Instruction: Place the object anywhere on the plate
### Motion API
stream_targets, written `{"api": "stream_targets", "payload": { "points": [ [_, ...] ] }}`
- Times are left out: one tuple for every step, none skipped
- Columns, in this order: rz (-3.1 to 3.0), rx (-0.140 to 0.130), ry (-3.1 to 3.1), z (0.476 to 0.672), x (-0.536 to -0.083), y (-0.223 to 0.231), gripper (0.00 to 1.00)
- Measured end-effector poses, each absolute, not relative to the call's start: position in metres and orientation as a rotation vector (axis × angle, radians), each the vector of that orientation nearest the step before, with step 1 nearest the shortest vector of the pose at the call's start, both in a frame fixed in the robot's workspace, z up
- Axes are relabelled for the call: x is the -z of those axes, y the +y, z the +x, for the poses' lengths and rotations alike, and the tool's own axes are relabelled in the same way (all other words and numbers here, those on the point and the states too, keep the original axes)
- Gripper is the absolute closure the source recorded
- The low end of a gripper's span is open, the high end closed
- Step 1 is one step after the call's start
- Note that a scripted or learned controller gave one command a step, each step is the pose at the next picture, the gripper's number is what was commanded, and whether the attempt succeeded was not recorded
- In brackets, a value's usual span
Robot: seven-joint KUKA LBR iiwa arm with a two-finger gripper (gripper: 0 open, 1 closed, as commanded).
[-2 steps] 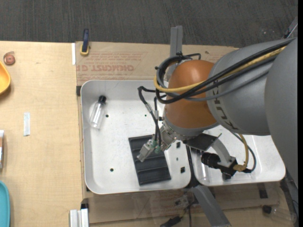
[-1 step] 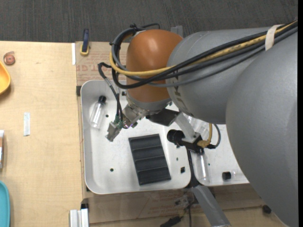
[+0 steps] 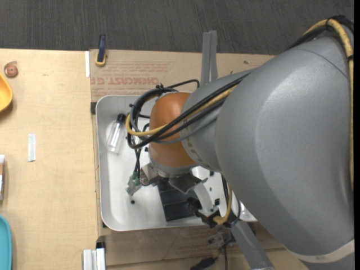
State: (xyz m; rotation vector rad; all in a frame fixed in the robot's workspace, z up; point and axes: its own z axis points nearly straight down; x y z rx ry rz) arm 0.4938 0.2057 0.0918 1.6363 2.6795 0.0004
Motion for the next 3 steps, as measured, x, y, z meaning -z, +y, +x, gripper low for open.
{"api": "stream_targets", "payload": {
  "points": [
    [2.397, 0.008, 2.029, 0.565, -0.173, 0.193, 0.0],
    [2.652, 0.013, 1.684, 0.506, -0.103, 0.227, 0.0],
    [2.524, 0.009, 1.867, 0.507, -0.296, 0.228, 0.0]
  ]
}}
